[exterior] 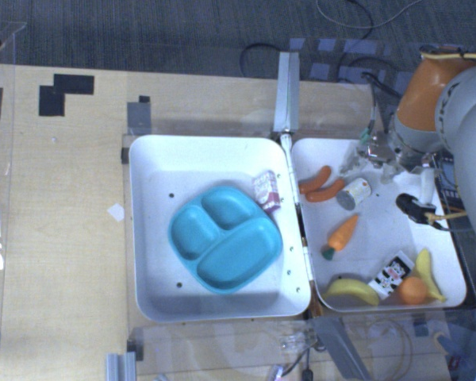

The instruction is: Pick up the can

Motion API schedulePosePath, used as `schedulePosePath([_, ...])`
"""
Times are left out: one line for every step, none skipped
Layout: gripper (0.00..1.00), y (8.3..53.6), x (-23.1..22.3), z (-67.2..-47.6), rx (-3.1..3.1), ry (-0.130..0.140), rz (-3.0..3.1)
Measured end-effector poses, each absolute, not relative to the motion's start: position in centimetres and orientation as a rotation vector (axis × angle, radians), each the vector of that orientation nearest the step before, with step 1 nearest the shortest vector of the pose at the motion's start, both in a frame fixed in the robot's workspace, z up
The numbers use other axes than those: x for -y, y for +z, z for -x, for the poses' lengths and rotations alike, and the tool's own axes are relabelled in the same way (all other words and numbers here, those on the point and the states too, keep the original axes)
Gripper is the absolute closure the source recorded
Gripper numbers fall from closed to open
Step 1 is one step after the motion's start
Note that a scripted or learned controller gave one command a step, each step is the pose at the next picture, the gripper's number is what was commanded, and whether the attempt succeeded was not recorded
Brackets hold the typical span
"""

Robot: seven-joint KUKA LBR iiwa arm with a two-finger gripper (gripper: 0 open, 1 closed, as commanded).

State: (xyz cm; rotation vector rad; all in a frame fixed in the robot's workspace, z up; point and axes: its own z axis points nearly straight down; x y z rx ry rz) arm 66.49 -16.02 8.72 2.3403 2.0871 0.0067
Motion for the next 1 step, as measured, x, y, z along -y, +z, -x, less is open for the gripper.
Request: schedulePosePath([1.00,10.09,15.89,-66.79,-2.088,0.015,-2.331])
